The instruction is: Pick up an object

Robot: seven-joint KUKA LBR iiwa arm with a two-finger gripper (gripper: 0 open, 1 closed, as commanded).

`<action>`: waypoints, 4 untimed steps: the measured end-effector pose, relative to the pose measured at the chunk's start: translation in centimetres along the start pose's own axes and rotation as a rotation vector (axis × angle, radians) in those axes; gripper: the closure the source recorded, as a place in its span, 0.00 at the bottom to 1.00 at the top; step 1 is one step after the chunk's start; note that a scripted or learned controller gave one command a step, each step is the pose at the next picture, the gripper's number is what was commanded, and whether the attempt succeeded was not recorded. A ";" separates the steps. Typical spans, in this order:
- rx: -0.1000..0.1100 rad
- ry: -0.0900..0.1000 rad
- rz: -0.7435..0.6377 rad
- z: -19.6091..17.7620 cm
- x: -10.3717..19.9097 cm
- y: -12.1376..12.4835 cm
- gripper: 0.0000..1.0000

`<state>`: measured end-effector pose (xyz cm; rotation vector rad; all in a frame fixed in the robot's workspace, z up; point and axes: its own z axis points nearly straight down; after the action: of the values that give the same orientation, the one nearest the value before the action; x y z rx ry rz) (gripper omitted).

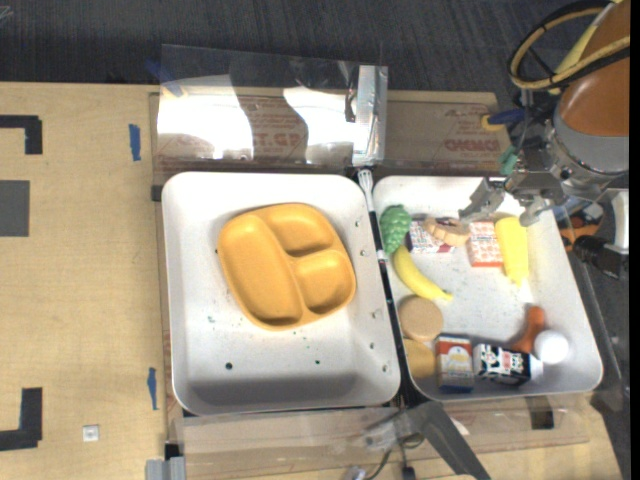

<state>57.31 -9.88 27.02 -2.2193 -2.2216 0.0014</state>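
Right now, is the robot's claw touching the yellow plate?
Apart. The camera view shows the gripper over the right bin, while the yellow plate lies in the left bin.

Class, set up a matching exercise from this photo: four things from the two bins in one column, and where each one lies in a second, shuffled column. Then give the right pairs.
Things
1. yellow divided plate
2. banana
3. tool
4. black and white carton

Places
A. above the far part of the right bin
B. lying along the near edge of the right bin
C. in the middle of the left bin
D. beside the left wall of the right bin, below a green object

Pairs: 1-C, 2-D, 3-A, 4-B
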 end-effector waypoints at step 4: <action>-0.009 0.000 -0.040 8.2 4.1 8.2 0.00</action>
<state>65.47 -5.76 18.85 -2.1793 -2.2705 -0.0087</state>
